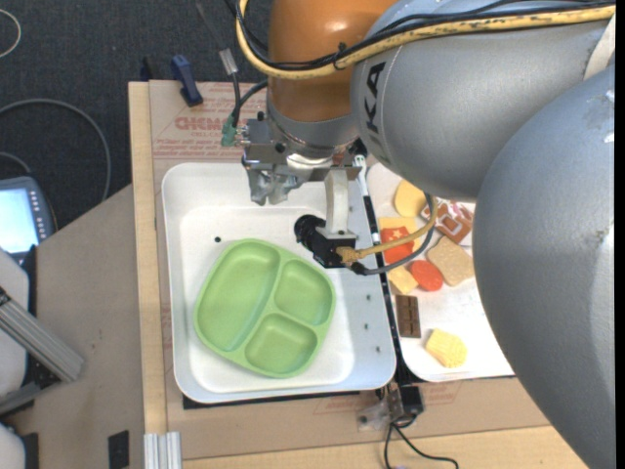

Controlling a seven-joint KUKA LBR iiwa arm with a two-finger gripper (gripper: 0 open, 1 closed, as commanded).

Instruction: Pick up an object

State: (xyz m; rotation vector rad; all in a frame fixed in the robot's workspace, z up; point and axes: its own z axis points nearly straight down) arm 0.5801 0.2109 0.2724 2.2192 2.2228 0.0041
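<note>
Gripper (298,186) hovers over the far end of the left bin (186,262), its fingers' spread impossible to read and nothing visibly held — so the pick looks undone, with the green 3-compartment plate (264,306) just below it lying flat and unlifted.

— What sits in the left white plastic bin (186,262)?
— A green three-compartment plastic plate (264,307), lower centre of frame.
— And the right white bin (479,360)?
— Toy food pieces (430,262), centre right.
</note>
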